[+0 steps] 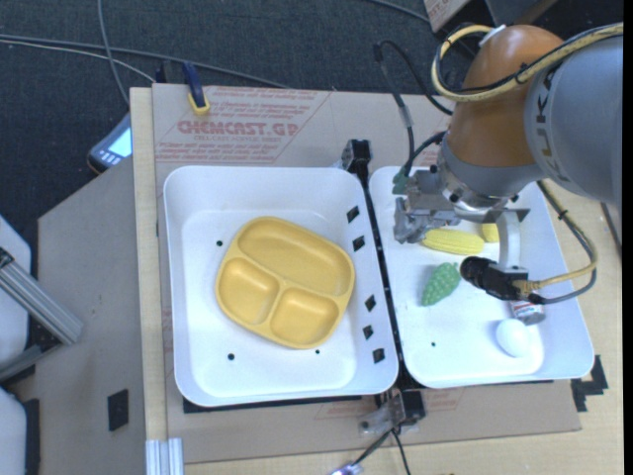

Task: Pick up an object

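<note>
At right of centre, the corn cob (457,241) was laid crosswise just beneath the gripper (420,221); finger state could not be told.

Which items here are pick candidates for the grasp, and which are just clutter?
In play:
- corn cob, right bin, right beside the gripper
- green toy, right bin
- white egg-shaped object, right bin
- yellow divided plate, left bin

Lying about:
- blue and yellow clamp on the board's top edge
- cables on the dark floor
</note>
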